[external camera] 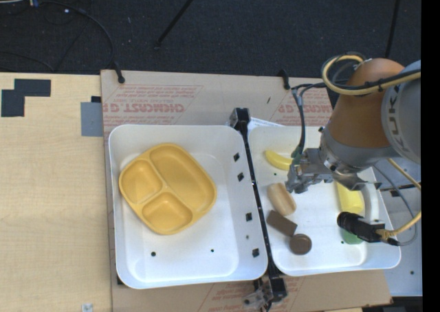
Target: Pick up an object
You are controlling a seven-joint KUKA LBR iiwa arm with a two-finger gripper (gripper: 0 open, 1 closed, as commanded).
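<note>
**Over the right bin, nothing in my grasp yet**

I hang over the right bin, my gripper low above its floor, just right of a tan bread-like roll and near a yellow banana-shaped piece on the far side. Whether my fingers are apart or together I cannot tell from this slant; nothing shows between them. Nearer lie a brown block and a round brown piece; a yellow block sits further right. The left bin bears a yellow divided plate. I judge this the approach step: next I must centre on one object, likely the roll, descend and close.
</note>
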